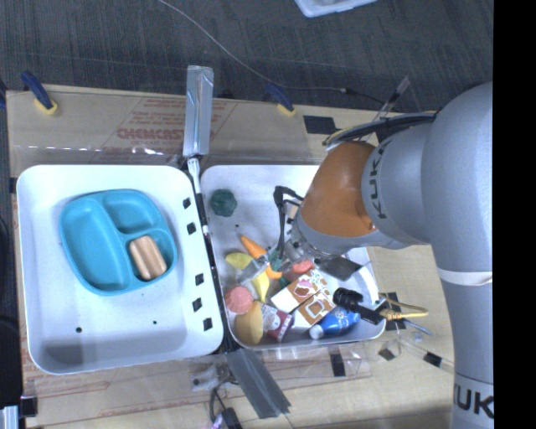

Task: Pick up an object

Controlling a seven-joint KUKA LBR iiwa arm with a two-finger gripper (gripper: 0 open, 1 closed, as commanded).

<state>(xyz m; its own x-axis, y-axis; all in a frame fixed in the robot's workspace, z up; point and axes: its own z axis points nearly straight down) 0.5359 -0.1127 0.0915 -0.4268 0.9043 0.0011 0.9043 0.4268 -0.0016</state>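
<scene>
A dark grey carpet (126, 42) covers the floor along the top of the scene, crossed by a thin pale cable (209, 38) that runs down toward the bench (100, 117). The bench has a light brown, cardboard-like top printed with faded red lettering (155, 126). Blue clamps (38, 90) grip its far edge at the left and near the middle. A strip of grey tape (198, 109) stands upright at the far edge. A white object (335, 7) lies on the carpet at the top. Lighting is even and soft.
</scene>
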